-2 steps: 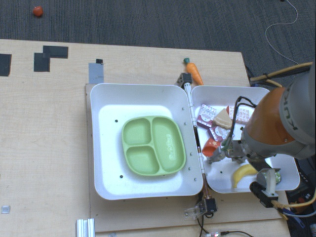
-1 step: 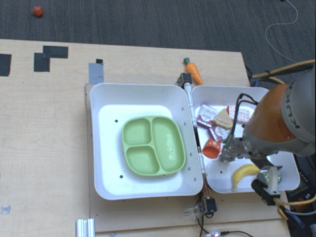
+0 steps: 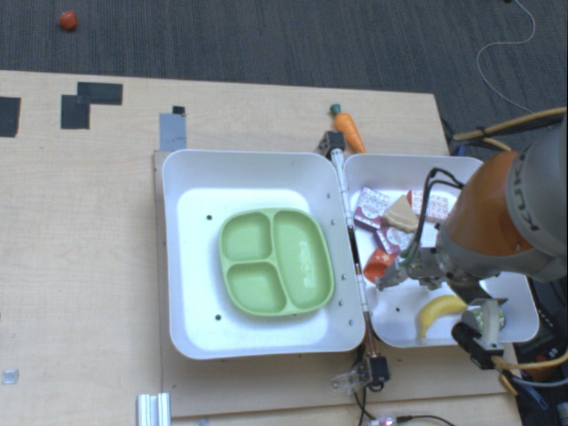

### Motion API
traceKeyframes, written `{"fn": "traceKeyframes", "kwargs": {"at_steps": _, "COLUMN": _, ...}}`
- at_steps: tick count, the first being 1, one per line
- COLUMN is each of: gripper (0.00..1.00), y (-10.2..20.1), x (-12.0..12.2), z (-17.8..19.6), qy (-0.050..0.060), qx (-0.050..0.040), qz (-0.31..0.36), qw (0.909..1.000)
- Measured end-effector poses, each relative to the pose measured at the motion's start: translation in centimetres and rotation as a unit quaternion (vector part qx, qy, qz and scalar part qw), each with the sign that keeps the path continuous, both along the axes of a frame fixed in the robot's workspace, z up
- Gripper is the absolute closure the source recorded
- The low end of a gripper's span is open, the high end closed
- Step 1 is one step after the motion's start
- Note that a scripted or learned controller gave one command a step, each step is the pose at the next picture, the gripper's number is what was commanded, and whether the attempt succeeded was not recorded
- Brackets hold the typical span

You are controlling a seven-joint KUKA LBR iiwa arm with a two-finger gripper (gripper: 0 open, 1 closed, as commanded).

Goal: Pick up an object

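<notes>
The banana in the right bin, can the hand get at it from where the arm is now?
Probably yes. The banana lies uncovered on the right bin's floor, and the arm hangs just above it, with the red piece off to the side.

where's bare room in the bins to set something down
Left bin: white floor ringing the green tray, widest along its left and front. Right bin: crowded with packets, a banana and the arm.

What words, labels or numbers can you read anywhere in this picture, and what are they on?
No text can be read.
The purple and white packet in the right bin carries print, too blurred to read.
The green divided plate, banana and carrot bear no visible markings.
</notes>
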State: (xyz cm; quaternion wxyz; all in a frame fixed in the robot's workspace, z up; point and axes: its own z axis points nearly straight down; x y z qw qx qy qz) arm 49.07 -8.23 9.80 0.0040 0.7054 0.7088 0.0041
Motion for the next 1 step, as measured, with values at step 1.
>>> {"fn": "traceKeyframes", "kwargs": {"at_steps": 1, "gripper": 1.0, "y": 0.07, "x": 0.15, "z": 1.05, "qy": -0.002, "qx": 0.0004, "qz": 0.002, "qw": 1.0}}
